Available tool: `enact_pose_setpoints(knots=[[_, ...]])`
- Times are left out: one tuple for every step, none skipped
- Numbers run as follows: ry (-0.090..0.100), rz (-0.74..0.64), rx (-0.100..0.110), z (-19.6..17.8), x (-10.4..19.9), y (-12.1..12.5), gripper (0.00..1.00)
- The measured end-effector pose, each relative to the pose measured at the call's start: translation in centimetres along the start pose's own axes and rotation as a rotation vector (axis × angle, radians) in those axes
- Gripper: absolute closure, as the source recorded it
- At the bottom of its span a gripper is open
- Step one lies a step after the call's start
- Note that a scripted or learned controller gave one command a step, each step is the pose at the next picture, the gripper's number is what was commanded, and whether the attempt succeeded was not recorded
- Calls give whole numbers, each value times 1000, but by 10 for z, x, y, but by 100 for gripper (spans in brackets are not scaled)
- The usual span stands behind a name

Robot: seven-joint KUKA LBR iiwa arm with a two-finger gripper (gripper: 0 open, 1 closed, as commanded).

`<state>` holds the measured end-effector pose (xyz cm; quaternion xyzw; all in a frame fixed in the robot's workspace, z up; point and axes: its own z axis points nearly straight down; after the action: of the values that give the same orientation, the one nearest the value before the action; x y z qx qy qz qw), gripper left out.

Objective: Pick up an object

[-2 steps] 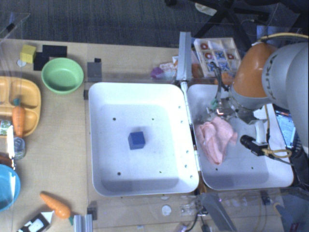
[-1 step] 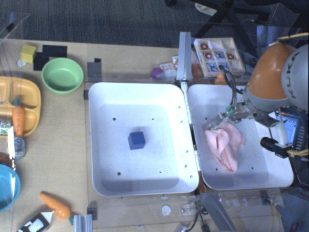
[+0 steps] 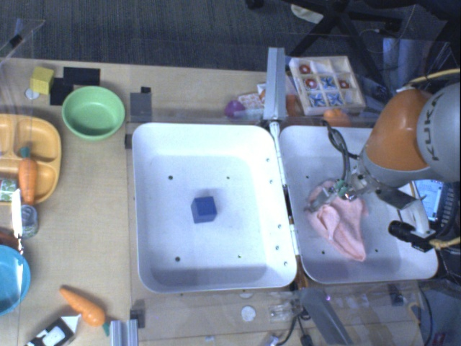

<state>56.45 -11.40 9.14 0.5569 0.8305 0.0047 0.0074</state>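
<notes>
Setting: robotics lab. You are looking at a test station, and these items are marking it as one:
- Wooden tabletop point(image 3: 101, 215) carrying two shallow white bins, left bin point(image 3: 209, 139) and right bin point(image 3: 310, 146), sitting side by side.
- Grey arm with orange band point(image 3: 400, 132) reaching in over the right bin.
- Toy props lying along the tabletop: green bowl point(image 3: 93, 112), yellow divided tray point(image 3: 32, 150), plastic carrots point(image 3: 85, 305).
- Office chair base point(image 3: 317, 6) standing on dark carpet point(image 3: 130, 20) behind the station.
- Loose cables point(image 3: 425, 78) trailing at the arm's side.
</notes>
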Motion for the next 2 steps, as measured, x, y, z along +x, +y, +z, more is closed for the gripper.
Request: enact_pose_setpoints(knots=[[1, 312, 3, 2, 12, 40, 0], [3, 294, 13, -28, -21, 49, 0]])
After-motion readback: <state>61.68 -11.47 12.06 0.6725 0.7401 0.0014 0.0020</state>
